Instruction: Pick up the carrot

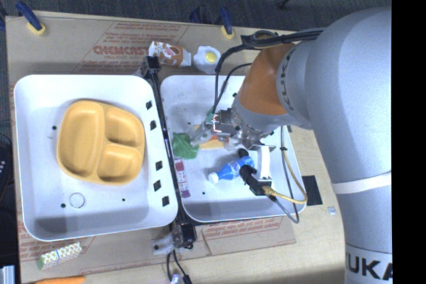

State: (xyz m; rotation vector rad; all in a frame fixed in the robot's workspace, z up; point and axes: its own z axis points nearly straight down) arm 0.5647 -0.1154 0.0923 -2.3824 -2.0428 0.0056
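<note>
Down in the right-hand shallow white plastic bin (200, 209), at the grasping step — hand (214, 132) lowered onto the small orange carrot (214, 139), which lies near the middle of that bin, just right of the leafy green plastic vegetable piece (184, 145). Only a sliver of orange visible under the metal fingertips (200, 135); whether the carrot sits between them or merely beneath — impossible to say. How far apart the fingers stand cannot be told either, hidden as they are by the wrist and its fittings. Judged from this, grasp not yet proven: next move calls for closing squarely across the carrot's narrow body, then a straight lift, clear of the green piece and of the blue and white plastic bottle (229, 170) lying just beside, toward the bin's near wall. Risk of nudging the carrot aside or pinching the leafy piece along with it.

Grey arm with orange band (266, 86) reaching in from the right, bent steeply down over the bin, wrist pointing leftward and down. Yellow moulded compartment tray (100, 141) resting in the left white bin (33, 216), well apart from the work. Both bins on the cardboard-covered worktop (120, 40).
</note>
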